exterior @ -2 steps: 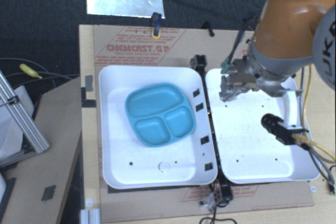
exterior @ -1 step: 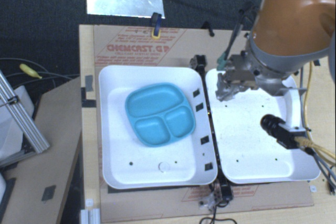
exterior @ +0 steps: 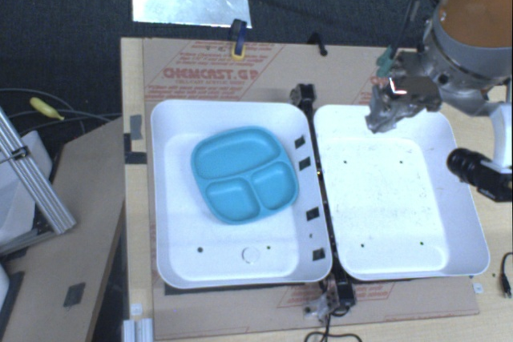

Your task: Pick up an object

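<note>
Cardboard (exterior: pixel 216 68) underlies bins; plate (exterior: pixel 243 175) unobstructed.

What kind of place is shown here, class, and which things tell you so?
Most likely a robotics lab test bench. Two shallow white bins, the left bin and the right bin, sit on a marked board, a blue divided plate lies in the left one, and a robot arm's gripper hangs over the right one.

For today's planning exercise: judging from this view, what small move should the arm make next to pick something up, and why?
Probably travel left across the divider. The gripper hangs over the right bin's far rim, while the blue divided plate, the one object to pick, lies in the left bin.
</note>
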You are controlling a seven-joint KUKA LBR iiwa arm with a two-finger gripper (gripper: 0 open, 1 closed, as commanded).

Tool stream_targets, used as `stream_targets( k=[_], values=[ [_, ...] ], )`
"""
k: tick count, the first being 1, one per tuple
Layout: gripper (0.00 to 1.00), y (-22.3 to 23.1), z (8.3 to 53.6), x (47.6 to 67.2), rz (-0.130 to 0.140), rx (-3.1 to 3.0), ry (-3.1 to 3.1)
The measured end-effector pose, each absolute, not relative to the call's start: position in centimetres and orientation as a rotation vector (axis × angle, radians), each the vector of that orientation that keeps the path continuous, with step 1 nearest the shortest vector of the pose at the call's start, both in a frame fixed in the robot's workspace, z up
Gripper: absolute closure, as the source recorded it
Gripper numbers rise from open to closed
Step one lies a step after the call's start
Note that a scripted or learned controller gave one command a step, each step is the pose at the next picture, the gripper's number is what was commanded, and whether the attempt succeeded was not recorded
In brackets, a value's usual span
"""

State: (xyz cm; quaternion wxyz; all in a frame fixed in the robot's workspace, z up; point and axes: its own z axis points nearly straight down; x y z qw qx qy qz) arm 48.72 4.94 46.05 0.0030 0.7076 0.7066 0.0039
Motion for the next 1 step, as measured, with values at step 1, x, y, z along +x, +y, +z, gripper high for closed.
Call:
stream_targets(
  k=[1],
  values=[
    [1.00, 6.81, 37.59, 48.63, -0.006, 2.221, 2.226]
  ],
)
